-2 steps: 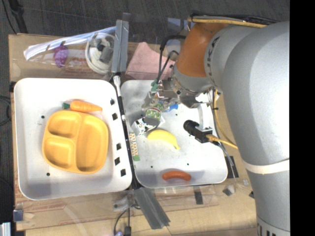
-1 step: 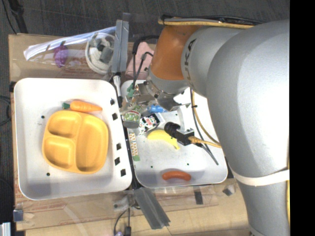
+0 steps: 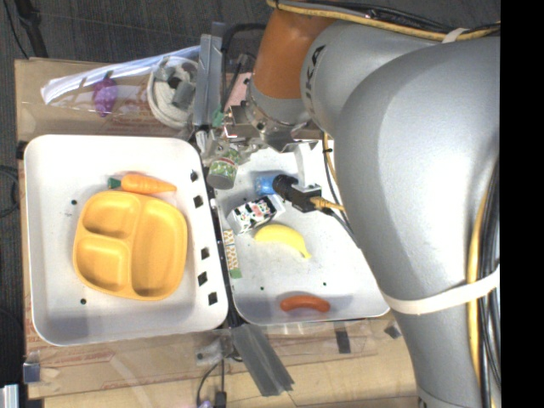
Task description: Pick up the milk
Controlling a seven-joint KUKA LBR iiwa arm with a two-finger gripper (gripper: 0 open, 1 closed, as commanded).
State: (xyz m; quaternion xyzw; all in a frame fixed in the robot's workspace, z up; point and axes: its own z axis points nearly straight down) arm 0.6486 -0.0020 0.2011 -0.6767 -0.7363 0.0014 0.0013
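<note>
The milk carton (image 3: 256,213) is lying in the right bin (image 3: 340,289), just below the gripper (image 3: 223,170); its finger state cannot be told.

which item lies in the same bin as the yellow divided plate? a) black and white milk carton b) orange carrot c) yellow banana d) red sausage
b: the orange carrot lies at the far edge of the yellow divided plate in the left white bin, while the other three lie in the right white bin.

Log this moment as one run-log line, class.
task: pick up milk | milk carton: lying in right bin beside banana | tool: above bin's top-left corner | grasp: none seen
</note>
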